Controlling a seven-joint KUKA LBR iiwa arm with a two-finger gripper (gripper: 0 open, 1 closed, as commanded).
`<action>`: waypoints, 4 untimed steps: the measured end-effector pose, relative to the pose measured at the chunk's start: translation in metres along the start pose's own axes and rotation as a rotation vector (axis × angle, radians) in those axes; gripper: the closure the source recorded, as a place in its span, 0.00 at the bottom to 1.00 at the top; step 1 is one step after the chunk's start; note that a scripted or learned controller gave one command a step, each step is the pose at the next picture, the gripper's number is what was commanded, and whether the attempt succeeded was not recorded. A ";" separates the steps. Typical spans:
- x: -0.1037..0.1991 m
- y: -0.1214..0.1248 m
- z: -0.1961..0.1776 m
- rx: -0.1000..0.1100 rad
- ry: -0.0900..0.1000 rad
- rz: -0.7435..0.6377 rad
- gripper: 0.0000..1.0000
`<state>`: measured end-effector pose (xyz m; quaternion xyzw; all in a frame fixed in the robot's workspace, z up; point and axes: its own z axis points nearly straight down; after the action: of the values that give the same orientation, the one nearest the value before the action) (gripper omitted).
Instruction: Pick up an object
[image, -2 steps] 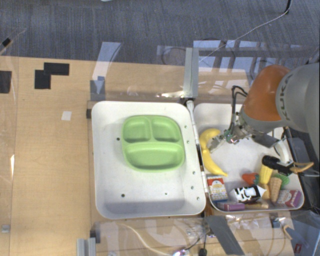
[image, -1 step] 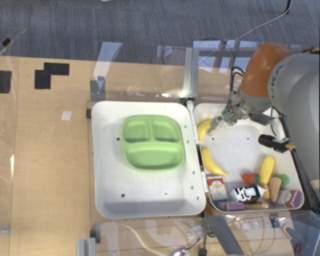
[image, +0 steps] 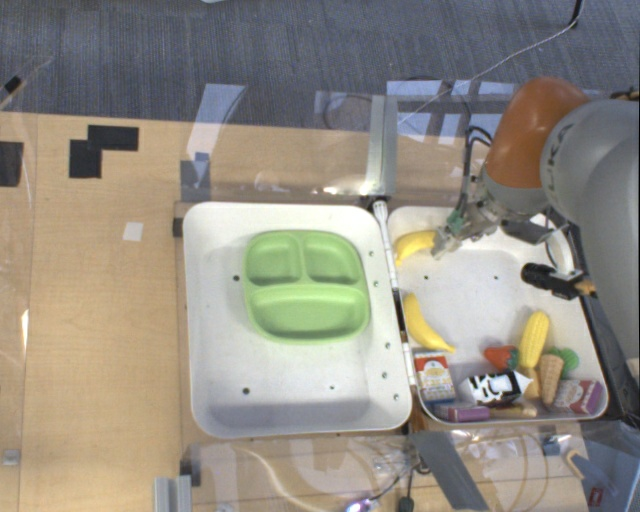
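My gripper (image: 447, 240) hangs low over the far left corner of the right bin (image: 480, 285), on the grey arm with the orange band. Its tip is right beside the right end of a small yellow banana (image: 413, 244) lying against the bin's left wall; I cannot tell whether they touch. A second, longer banana (image: 423, 324) lies further forward along the same wall. Near the front right of the bin lie a corn cob (image: 535, 339), a red piece (image: 499, 355) and an ice cream cone (image: 550, 378).
The left bin (image: 215, 370) holds a green divided plate (image: 304, 284). Along the right bin's front edge sit a red-and-white carton (image: 432, 377), a black-and-white toy (image: 497, 385), a purple piece (image: 465, 411), a green piece (image: 569, 358) and a pink box (image: 581, 397).
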<state>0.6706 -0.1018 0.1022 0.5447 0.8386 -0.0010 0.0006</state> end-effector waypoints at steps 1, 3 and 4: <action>0.056 0.025 -0.121 -0.010 -0.001 0.197 1.00; 0.061 0.017 -0.144 -0.008 -0.002 -0.193 1.00; 0.061 0.017 -0.144 -0.008 -0.002 -0.193 0.00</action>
<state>0.6615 -0.0392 0.2459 0.4615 0.8871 0.0020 0.0034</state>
